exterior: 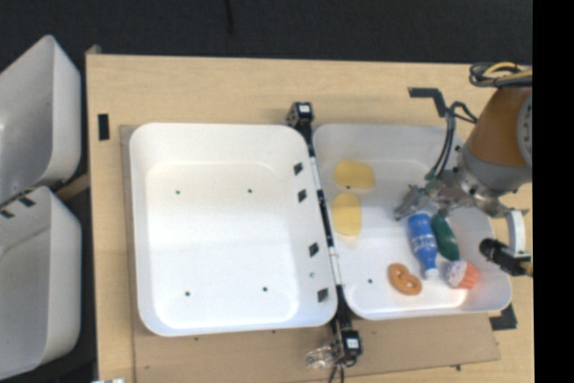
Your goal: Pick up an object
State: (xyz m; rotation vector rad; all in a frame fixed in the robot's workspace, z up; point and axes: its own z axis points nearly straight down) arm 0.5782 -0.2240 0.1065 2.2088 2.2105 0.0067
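Observation:
My gripper (425,202) hangs low in the right bin (377,300), below the grey arm with its orange band (498,134). It stands open, fingers spread, right at the far end of a blue bottle (421,245). I see nothing held between the fingers. A green object (446,238) lies beside the bottle on its right. An orange pretzel-shaped piece (404,279) lies near the bin's front, and a red and white item (460,274) sits at the front right. Two yellow pieces (354,175) (347,216) lie at the bin's left side.
The left bin (143,193) sits beside the right one, with a row of black clips (314,220) along the shared rim. Cables (444,108) run behind the arm. White containers (31,121) stand off the bench's left edge.

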